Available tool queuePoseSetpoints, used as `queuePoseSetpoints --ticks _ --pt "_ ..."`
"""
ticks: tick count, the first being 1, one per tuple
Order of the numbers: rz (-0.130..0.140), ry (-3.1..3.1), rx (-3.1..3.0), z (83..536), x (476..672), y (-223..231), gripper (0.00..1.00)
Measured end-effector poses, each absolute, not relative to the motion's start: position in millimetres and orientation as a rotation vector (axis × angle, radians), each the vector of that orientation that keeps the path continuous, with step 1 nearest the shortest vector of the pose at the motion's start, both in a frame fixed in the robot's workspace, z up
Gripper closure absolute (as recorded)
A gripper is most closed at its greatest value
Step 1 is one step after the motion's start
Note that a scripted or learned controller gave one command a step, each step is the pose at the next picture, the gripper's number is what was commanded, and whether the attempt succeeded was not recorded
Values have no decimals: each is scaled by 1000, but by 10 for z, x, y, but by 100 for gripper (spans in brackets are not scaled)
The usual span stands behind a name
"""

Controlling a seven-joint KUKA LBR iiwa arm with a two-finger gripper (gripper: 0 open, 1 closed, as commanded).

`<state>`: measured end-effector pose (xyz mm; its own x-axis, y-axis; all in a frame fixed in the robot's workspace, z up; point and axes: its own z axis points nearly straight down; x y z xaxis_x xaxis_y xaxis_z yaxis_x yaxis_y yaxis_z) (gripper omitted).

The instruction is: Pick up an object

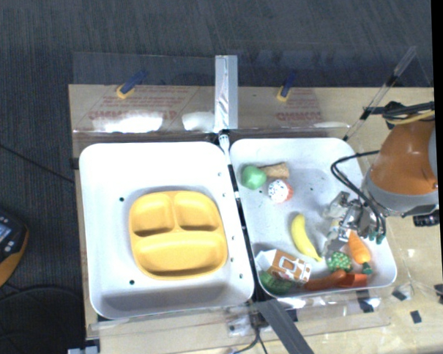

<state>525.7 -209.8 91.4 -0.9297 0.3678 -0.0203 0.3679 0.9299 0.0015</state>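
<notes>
The right bin (308,150) holds several toy foods. A green ball (253,177) and a tan piece (277,170) lie at its upper left, with a red and white ball (278,192) just below. A yellow banana (304,236) lies in the middle. Along the front wall sit an orange and white box (290,266), a dark green vegetable (274,282), a red pepper (336,280), a small green broccoli (339,260) and an orange carrot (359,249). My gripper (346,224) hangs low over the bin's right side, just above the carrot and broccoli and right of the banana.
The left bin (104,185) carries a yellow divided tray (178,233). A metal divider post (226,92) stands behind the seam between the bins. Black cables (342,167) loop over the right bin's upper right corner beside the arm's orange band (404,161).
</notes>
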Motion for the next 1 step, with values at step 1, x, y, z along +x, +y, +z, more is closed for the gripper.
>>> queuePoseSetpoints --ticks 1 --pt "-9 3065 579 1020 5272 -2093 100"
